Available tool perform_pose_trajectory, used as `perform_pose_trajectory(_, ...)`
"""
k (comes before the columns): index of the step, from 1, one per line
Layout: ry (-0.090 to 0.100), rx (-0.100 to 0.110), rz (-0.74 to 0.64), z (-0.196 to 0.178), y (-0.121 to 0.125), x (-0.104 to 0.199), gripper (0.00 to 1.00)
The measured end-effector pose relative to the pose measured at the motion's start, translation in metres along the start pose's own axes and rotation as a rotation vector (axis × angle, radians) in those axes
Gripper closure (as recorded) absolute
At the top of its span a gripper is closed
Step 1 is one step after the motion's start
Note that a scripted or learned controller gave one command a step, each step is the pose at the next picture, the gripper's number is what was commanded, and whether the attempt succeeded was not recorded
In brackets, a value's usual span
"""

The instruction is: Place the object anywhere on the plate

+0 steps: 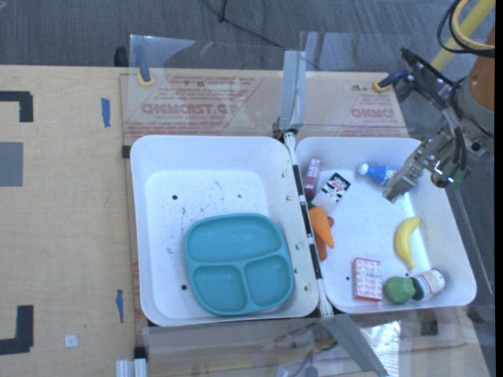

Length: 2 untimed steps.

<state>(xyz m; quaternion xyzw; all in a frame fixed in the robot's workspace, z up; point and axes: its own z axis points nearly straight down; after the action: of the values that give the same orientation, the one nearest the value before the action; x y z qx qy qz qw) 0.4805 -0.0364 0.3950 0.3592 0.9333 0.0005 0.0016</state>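
Two bins: plate (236, 262) in the left; banana (405, 240), carrot (321, 228), bottle (377, 173) and lime (399, 290) crowd the right beneath the tool (398, 187), grip unclear.

Bright, even overhead light; faint shadows in white bins (149, 179); glare on clear sheets (196, 57); slightly soft, low-res overall.

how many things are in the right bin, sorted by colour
In the right bin, by main colour:
yellow: 1, banana
orange: 1, carrot
green: 1, round green item
blue: 1, small bottle
pink or red: 2, slim tube, flat packet
white: 2, carton, small jar
Total: 8
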Motion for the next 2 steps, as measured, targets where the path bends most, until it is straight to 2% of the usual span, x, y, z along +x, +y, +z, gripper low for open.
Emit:
perform_pose_trajectory(1,0.000,0.000,0.026,0.062,0.024,0.023,1.00)
perform_pose_trajectory(2,0.001,-0.001,-0.296,0.106,0.035,0.032,1.00)
